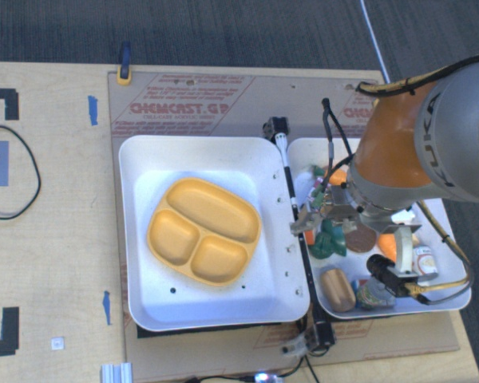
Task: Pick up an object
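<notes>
Looming largest, the grey arm (455, 126) hangs over the right bin (455, 294), its gripper (329, 214) low among the clutter above a green toy (329, 242); whether it is apart or together, I cannot tell. Judging by this, the grasp is under way; next it needs a firm close and a straight lift.

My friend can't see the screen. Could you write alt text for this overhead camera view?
A grey and orange robot arm reaches down into the right white bin, which is crowded with small toys, its gripper low by the bin's left edge. The left white bin holds a yellow divided tray.
</notes>
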Motion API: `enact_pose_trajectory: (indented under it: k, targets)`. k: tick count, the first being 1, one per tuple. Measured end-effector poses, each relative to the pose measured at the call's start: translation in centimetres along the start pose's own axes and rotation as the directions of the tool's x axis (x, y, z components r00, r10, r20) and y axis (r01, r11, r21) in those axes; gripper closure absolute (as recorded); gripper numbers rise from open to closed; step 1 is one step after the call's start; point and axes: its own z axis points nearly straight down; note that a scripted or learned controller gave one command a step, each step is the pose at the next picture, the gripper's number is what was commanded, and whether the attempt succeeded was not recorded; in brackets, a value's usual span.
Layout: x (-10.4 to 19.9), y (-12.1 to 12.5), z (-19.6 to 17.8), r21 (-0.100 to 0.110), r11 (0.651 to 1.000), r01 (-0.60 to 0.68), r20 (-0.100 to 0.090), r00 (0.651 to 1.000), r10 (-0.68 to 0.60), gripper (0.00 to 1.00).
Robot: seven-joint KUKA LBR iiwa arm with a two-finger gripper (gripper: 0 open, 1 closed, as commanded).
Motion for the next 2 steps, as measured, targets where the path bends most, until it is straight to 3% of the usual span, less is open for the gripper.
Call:
enact_pose_trajectory:
  k: [1, 2]
  targets:
    - [0.03, 0.14, -1.04, -0.003, 1.000, 0.001, 0.000, 1.000, -0.001, 1.00]
    - [0.04, 0.13, -1.03, -0.003, 1.000, 0.001, 0.000, 1.000, -0.001, 0.00]
